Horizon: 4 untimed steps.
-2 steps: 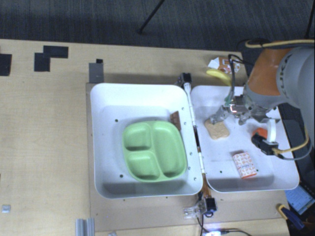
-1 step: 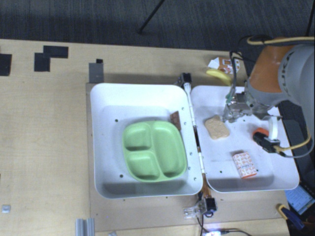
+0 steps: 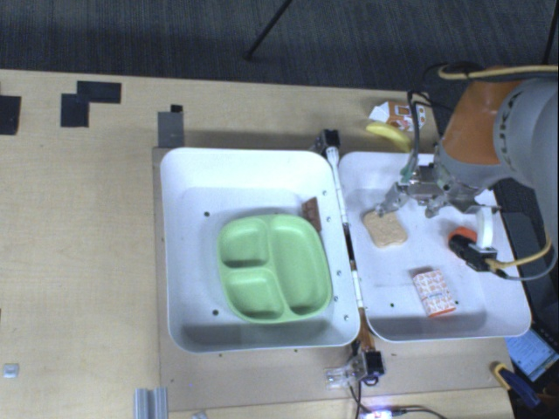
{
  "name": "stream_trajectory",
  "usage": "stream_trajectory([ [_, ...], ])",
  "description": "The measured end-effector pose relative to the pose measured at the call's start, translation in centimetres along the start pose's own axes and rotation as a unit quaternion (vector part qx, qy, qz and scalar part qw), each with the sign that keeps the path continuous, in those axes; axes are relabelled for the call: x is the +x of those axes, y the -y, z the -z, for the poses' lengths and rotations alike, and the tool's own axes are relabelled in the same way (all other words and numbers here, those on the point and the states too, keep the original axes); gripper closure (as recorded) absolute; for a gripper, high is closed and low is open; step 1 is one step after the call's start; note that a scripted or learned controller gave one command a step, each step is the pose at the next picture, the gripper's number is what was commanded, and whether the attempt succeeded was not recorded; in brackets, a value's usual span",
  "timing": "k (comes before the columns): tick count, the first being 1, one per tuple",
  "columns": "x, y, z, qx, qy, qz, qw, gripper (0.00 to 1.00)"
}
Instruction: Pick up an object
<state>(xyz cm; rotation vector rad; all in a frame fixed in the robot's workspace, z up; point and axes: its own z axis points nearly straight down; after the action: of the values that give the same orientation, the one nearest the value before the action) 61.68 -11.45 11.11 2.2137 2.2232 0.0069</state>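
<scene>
Camera view shows the claw (image 3: 407, 208) low over the far half of the right bin (image 3: 384, 297), its two fingers spread apart and nothing between them. The nearest candidate is the tan piece (image 3: 385, 230), flat like a biscuit, lying on the bin floor just nearer and a little left of the claw. One fingertip (image 3: 383, 209) hangs almost at its far edge.

The likeliest failure, as I judge it, is a bad line-up. The claw is centred to the right of the tan piece, so a straight drop may put one finger on top of it, not beside it. The piece looks thin and lies flat, so the fingers may close above it or push it along the smooth white floor. A push to the left would jam it against the wall shared with the left bin (image 3: 188, 234), where a finger has little room.

Little else crowds the grasp. A small patterned box (image 3: 434, 291) lies nearer in the same bin, well apart from the tan piece. A small orange-red item (image 3: 463, 233) sits to the right, close to the robot's own gear. The left bin holds a green divided plate (image 3: 272, 266) and a small brown thing (image 3: 310, 209) by its right wall. A yellow object (image 3: 387, 132) lies on the tabletop (image 3: 79, 260) beyond the right bin.
</scene>
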Motion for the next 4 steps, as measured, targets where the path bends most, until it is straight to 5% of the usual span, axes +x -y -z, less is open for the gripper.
stream_trajectory([
  [1, 1.8, 6.2, -2.4, 0.000, 0.000, -0.001, 1.0000, 0.00],
  [2, 1.9, 6.0, -1.2, -0.003, 0.000, 0.000, 1.0000, 1.00],
  [3, -5.8, -2.8, -2.5, 0.001, 0.001, 0.000, 1.0000, 1.00],
  [4, -5.7, -2.8, -2.6, 0.001, 0.001, 0.000, 1.0000, 0.00],
])
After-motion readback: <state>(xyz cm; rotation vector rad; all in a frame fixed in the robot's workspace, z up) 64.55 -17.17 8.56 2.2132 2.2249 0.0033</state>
